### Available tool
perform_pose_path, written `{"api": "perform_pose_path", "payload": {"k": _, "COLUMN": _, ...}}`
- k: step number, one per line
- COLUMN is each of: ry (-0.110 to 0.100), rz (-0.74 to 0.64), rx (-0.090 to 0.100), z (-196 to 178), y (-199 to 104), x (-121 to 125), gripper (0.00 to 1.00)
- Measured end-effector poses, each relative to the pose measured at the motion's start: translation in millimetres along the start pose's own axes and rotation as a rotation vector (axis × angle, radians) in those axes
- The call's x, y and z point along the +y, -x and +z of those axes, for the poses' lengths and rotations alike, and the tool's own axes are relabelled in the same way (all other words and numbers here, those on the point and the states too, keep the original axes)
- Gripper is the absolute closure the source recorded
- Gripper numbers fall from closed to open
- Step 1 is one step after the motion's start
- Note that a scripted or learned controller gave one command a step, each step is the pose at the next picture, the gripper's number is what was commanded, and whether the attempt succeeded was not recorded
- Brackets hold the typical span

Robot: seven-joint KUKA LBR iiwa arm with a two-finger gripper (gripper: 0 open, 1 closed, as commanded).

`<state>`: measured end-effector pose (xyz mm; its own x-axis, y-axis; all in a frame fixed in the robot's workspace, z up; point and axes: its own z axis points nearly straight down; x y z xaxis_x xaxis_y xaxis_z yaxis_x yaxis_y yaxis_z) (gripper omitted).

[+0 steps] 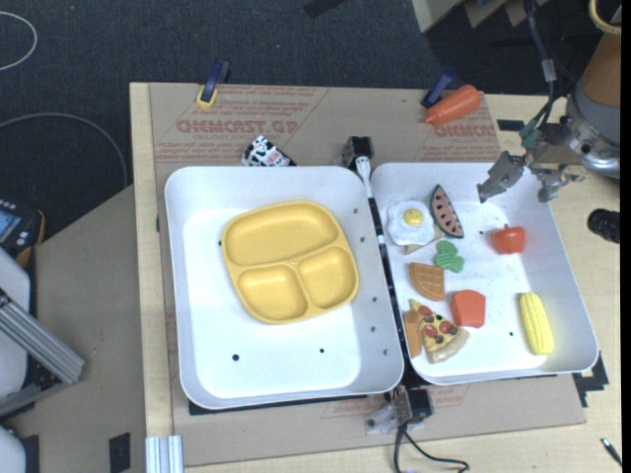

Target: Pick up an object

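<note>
My gripper (519, 185) hangs over the far edge of the right bin (572, 274), open, with nothing between its fingers. Just below it in the bin lies a small red tomato (509, 238). Further left are a watermelon slice (447, 212) and a fried egg (409, 221). A green broccoli piece (449, 256), a waffle (428, 281), an orange-red block (469, 307) and a pizza slice (435, 330) sit toward the near left. A corn cob (535, 322) lies at the near right.
The left bin (197, 304) holds a yellow divided plate (291, 261). An orange carrot toy (454, 104), a black-and-white toy (264, 152) and a blue-yellow clamp (210, 85) rest on the board behind the bins.
</note>
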<state>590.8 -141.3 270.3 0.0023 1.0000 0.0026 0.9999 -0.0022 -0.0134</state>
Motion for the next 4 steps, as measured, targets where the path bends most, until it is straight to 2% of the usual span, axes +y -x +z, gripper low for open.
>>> {"api": "perform_pose_path", "payload": {"k": 1, "ry": 0.013, "rz": -0.002, "rx": -0.002, "z": -6.9, "y": -0.3, "x": 1.9, "gripper": 0.0}}
{"api": "perform_pose_path", "payload": {"k": 3, "ry": 0.006, "rz": -0.002, "rx": 0.0, "z": 80.4, "y": -7.1, "x": 3.3, "gripper": 0.0}}
{"api": "perform_pose_path", "payload": {"k": 4, "ry": 0.007, "rz": -0.002, "rx": -0.001, "z": 141.2, "y": -0.3, "x": 3.5, "gripper": 0.0}}
